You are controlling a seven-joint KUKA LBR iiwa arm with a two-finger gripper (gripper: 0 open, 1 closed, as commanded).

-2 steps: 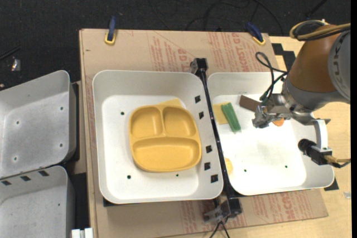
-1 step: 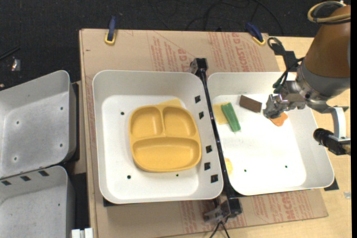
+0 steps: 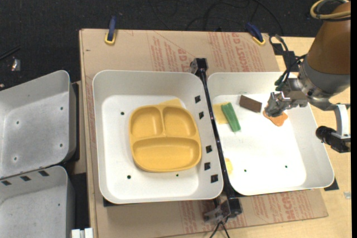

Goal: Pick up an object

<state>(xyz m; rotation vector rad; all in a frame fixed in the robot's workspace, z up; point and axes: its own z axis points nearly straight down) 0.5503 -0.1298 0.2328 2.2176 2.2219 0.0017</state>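
The gripper point(image 3: 277, 106) sits low in the right bin point(image 3: 290, 175), right over an orange piece point(image 3: 277, 118). A brown block point(image 3: 250, 102) lies just beside.

The end effector point(image 3: 275, 107) hangs over an orange piece point(image 3: 277, 118) in the right bin point(image 3: 290, 175).

1. Camera view: fixed above the bench point(image 3: 145, 44), angled down at a slant.
2. Both white bins point(image 3: 106, 120) are framed, left of and beneath the gripper point(image 3: 275, 106).
3. Moderate distance; surrounding floor is included.
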